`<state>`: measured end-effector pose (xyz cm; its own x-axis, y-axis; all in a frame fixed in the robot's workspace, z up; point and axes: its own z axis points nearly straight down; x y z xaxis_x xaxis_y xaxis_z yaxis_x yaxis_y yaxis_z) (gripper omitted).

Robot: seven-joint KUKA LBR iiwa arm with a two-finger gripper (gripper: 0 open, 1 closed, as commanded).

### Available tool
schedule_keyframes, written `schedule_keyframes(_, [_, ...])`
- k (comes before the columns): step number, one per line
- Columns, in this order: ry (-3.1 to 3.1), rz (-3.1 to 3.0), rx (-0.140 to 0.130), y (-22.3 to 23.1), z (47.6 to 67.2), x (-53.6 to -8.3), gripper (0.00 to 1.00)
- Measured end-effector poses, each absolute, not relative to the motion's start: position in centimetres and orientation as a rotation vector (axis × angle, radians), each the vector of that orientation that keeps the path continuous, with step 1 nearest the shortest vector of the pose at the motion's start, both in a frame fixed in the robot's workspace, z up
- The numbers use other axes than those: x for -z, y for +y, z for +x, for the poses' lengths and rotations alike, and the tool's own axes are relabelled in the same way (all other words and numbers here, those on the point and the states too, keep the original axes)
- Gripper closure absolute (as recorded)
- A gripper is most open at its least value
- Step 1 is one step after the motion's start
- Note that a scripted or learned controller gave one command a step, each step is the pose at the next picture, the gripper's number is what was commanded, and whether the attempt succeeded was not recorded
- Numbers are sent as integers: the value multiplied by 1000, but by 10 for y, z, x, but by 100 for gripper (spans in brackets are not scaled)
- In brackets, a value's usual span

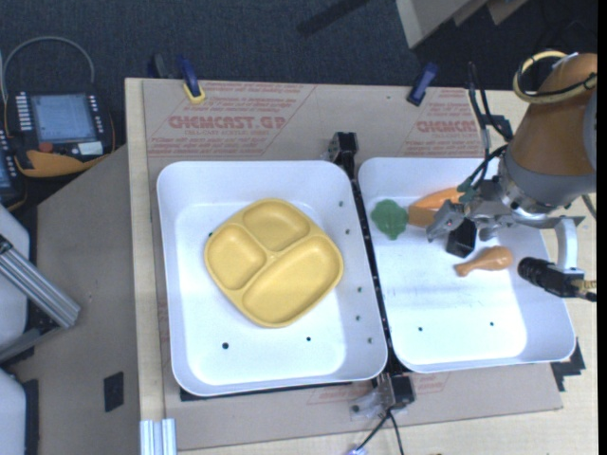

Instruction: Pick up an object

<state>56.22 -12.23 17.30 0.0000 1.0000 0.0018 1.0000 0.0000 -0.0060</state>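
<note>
The right bin (446,335) holds a green broccoli piece (389,216), an orange carrot (432,200) and a tan chicken drumstick (485,261). My gripper (452,231) hangs over the upper part of this bin, its dark fingers pointing down-left between the carrot and the drumstick. It sits just right of the broccoli and right beside the carrot's near end. I see nothing between the fingers. The arm's wrist hides the carrot's right end.
The left bin (190,282) holds a yellow divided plate (273,261) in its middle. A black latch (343,147) stands at the top of the gap between the bins. The front half of the right bin has bare floor.
</note>
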Motion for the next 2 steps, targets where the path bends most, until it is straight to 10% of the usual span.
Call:
schedule_keyframes(1, [-2217, -2217, -5, -120, 561, -130, 0])
schedule_keyframes(2, [-2221, -2222, 0, -120, 563, -143, 100])
